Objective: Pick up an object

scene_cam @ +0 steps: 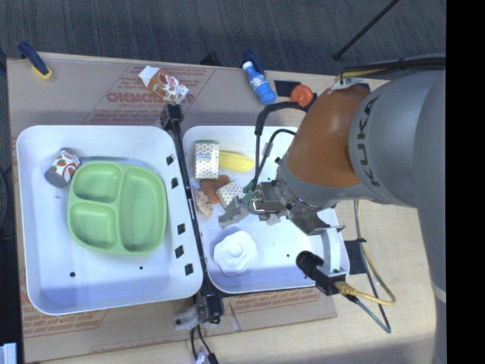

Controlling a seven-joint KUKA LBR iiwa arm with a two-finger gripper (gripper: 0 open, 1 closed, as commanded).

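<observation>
Dark carpet lies behind the cardboard-topped bench with its two white bins. Over the right bin [333, 241] the gripper [244, 203] sits low beside a heap of small items [214, 191]: a patterned wrapped block, something yellow, brownish pieces. Whether it grips anything, I cannot tell. A good pick means centring on one piece, clear of its neighbours.

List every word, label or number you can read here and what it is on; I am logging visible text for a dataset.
"KUKA": in dark letters on the grey arm, partly cut off.
Red lettering on the cardboard sheet behind the left bin: too blurred to read for certain.
Prints on the small wrapped packet and the blue bottle: too small to read.
</observation>
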